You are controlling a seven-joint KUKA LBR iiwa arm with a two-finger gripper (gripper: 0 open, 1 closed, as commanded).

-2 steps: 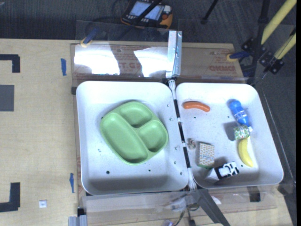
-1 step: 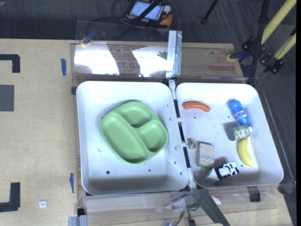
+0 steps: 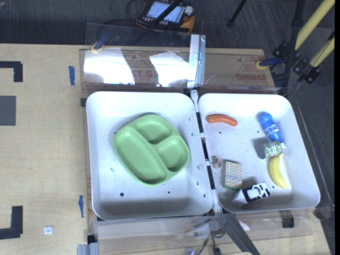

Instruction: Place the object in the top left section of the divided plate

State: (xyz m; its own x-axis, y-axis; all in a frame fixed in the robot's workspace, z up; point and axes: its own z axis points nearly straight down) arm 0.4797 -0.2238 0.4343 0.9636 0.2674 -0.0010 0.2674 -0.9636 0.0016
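Black-and-white item [image 3: 257, 192] lies at the right bin's [image 3: 303, 142] near edge, with a patterned packet [image 3: 232, 173], banana [image 3: 277, 171], blue bottle [image 3: 269, 126] and orange sausage [image 3: 221, 120]. Green divided plate [image 3: 139, 158] sits in the left bin [image 3: 101, 158]. I cannot tell the gripper's state.

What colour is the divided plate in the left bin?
Light green, all over; the divided plate shows clearly in the camera view, lying in the left bin.

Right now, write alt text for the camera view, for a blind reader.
A green divided plate sits in the left white bin. The right bin holds a hot dog, blue bottle, banana, patterned packet and a black-and-white item.
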